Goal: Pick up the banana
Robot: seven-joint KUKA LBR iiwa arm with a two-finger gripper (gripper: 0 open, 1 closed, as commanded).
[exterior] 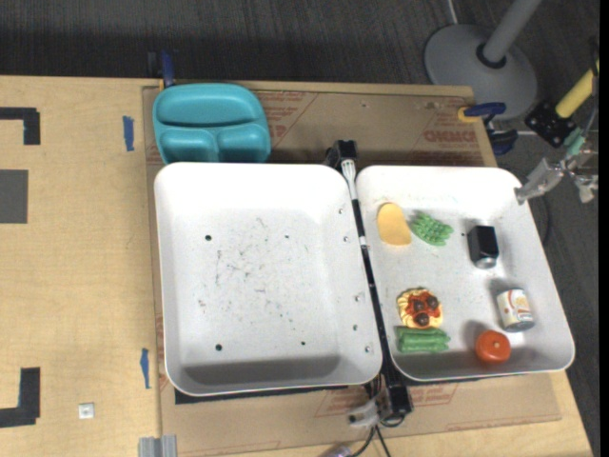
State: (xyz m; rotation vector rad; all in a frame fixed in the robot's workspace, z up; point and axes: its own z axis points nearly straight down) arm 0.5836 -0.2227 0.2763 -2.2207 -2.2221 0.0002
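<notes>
My gripper (561, 171) sits at the far right edge of the view, just past the right bin's (547, 284) upper-right corner, above the bench and not over the bin's contents. Can't tell if it's open or closed; too small and cluttered there, and nothing visible between the tips.

The banana (394, 225), a short yellow piece, lies in the right bin's upper-left area, close to the divider w/ the left bin (190, 255). Just right of it, nearly touching: a green leafy item (432, 229). Further right, a black object (483, 245). Lower down: a small white can (515, 308), an orange-red round fruit (493, 347), a pizza-like toy (420, 307) & a green pod (422, 341) below that. A teal tray (211, 122) sits behind the left bin.
</notes>
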